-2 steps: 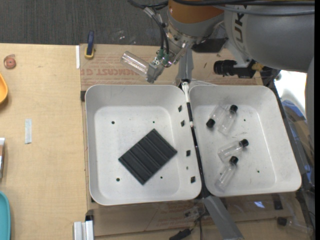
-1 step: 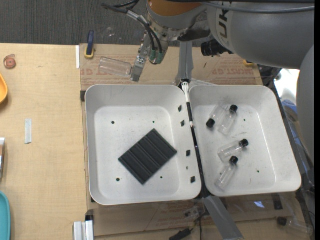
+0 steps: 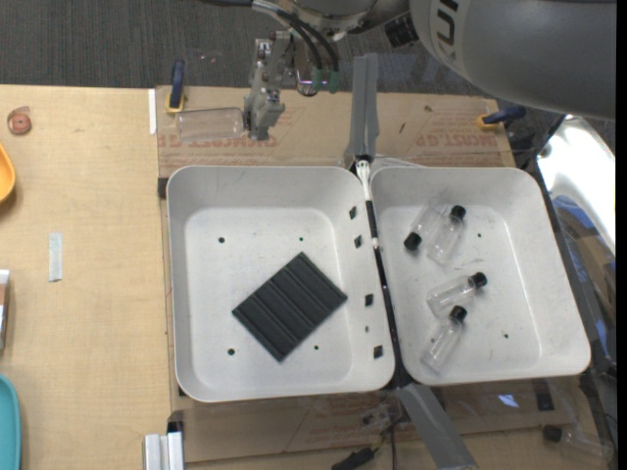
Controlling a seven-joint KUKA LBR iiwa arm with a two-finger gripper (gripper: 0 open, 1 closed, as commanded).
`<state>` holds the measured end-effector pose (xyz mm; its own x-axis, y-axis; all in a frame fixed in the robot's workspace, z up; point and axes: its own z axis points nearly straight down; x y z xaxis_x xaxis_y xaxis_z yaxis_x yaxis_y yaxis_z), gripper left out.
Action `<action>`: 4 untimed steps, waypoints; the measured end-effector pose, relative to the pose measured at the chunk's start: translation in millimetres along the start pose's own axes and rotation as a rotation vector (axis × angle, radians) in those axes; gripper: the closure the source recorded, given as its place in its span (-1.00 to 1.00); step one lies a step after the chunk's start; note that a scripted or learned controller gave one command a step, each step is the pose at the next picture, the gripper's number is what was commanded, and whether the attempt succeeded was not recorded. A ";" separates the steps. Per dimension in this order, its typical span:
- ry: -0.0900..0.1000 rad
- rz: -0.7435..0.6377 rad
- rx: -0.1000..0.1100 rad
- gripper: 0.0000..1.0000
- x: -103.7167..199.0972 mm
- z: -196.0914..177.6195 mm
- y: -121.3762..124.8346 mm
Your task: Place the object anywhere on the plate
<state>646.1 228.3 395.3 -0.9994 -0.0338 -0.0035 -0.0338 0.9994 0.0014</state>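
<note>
Wooden bench (image 3: 78, 262) is seen at left, with cardboard under two white bins. Left bin (image 3: 196, 360) holds a dark ribbed plate (image 3: 290, 305), laid flat and turned diagonally near the middle, presumably so that a drop anywhere central lands on it. Above that bin's far edge, over the cardboard, the gripper (image 3: 263, 116) is hung high. A clear vial (image 3: 208, 122) is seen just left of it, lying level; whether it is clamped or merely behind cannot be told, and whether the gripper is apart or together cannot be told. Right bin (image 3: 549, 351) holds four clear vials with black caps (image 3: 446, 231), scattered on their sides as the supply. Judged stage: transport toward the plate, release not yet done.
</note>
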 end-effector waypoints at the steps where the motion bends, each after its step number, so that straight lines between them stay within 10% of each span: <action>1: -0.002 0.007 -0.001 1.00 -1.9 -8.5 -2.4; 2: 0.003 -0.424 -0.001 1.00 -13.8 34.5 -0.9; 3: 0.002 -0.682 -0.001 1.00 19.0 139.4 -73.4; 4: 0.002 -0.683 -0.002 -1.00 19.0 139.4 -73.2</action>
<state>630.1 154.7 255.8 -0.7542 -0.6567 -0.0026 -0.6567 0.7542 0.0010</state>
